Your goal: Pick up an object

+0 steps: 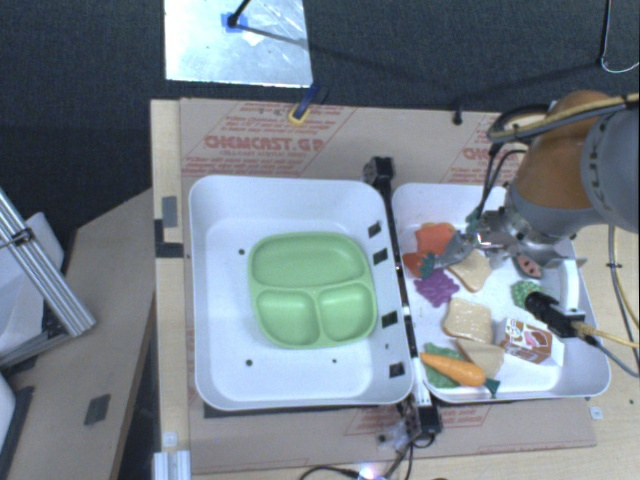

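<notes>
Looking down from the camera above the bench, two white bins sit side by side. The left bin [215,268] holds a green tray [312,288] with three parts in it. The right bin [590,368] holds a heap of toy food. The arm [565,168] comes in from the right and bends down over the back part of that bin. Its gripper [452,252] is low among the toys, just by an orange-red piece [436,237] and a purple bunch of grapes [437,287]. A tan slice of bread [473,270] lies right beside the gripper. I cannot tell if anything is being held. Nearer the front lie another slice of bread [468,320], an orange carrot [452,369], a little carton [527,339] and a small green piece [524,292]. All the food is in the right bin.
</notes>
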### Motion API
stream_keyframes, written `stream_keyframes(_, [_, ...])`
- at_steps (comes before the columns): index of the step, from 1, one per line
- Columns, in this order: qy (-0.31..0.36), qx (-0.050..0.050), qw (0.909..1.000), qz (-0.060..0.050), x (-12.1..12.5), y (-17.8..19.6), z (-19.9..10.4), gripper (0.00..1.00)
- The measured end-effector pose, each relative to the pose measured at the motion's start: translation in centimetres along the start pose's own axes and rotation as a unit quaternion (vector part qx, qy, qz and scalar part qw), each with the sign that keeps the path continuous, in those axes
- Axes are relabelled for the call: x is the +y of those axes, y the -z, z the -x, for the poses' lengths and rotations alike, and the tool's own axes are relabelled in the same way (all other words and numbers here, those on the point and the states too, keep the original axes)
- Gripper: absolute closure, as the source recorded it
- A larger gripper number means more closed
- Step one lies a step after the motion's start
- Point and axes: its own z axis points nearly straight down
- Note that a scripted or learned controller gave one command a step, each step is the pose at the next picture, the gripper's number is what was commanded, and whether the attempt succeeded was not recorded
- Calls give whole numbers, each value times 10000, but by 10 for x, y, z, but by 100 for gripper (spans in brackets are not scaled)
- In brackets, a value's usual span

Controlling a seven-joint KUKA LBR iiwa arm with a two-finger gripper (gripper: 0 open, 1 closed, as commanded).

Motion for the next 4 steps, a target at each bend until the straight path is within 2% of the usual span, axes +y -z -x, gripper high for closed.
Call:
stream_keyframes(1, [-4, 2, 10000, -7, 0, -52, -1, 0])
stream_keyframes(2, [-5, -4, 10000, 22, 1, -39, 0, 100])
stream_keyframes(4, [24, -7, 10000, 49, 19, 67, -15, 100])
